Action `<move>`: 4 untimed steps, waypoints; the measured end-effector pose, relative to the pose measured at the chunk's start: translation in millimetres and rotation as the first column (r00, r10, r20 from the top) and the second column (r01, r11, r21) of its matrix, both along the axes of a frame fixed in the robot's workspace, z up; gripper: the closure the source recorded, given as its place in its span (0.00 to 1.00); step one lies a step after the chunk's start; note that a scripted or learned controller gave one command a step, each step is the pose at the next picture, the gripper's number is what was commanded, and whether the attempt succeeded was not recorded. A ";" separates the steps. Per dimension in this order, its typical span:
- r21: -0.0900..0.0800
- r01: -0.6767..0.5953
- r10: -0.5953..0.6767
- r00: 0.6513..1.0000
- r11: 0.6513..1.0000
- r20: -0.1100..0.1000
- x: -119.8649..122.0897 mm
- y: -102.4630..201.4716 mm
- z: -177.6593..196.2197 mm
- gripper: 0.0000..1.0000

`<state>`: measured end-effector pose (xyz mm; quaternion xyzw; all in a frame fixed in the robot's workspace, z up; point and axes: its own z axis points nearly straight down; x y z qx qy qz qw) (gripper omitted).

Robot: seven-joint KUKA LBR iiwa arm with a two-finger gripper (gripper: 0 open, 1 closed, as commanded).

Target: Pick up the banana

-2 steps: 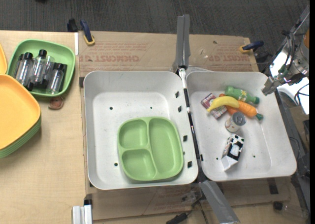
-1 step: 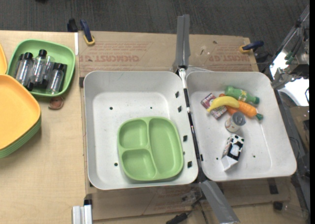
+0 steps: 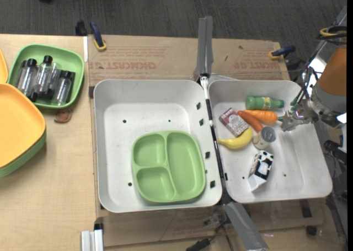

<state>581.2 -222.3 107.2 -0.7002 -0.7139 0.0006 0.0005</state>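
Camera view: the banana [image 3: 236, 141] lay in the right bin [image 3: 309, 189], a pink packet [image 3: 234, 121] and carrot [image 3: 259, 116] just behind it, a grey cup [image 3: 267, 134] beside; the gripper [image 3: 291, 120] was near.

Small yellow curved plastic banana [image 3: 237, 141] lies flat on the floor of the right-hand shallow white bin [image 3: 309, 186], near its left wall. Ends curl upward in view. Free of any grip, whole, right tip touching a small grey round can [image 3: 267, 134].
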 end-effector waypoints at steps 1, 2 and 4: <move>0.001 0.209 -0.209 0.978 0.978 -0.001 -29.1 -0.2 -16.0 1.00; -0.001 0.232 -0.232 0.973 0.973 0.000 -23.9 8.8 99.8 1.00; -0.002 0.112 -0.112 0.994 0.994 0.000 51.1 7.2 234.4 1.00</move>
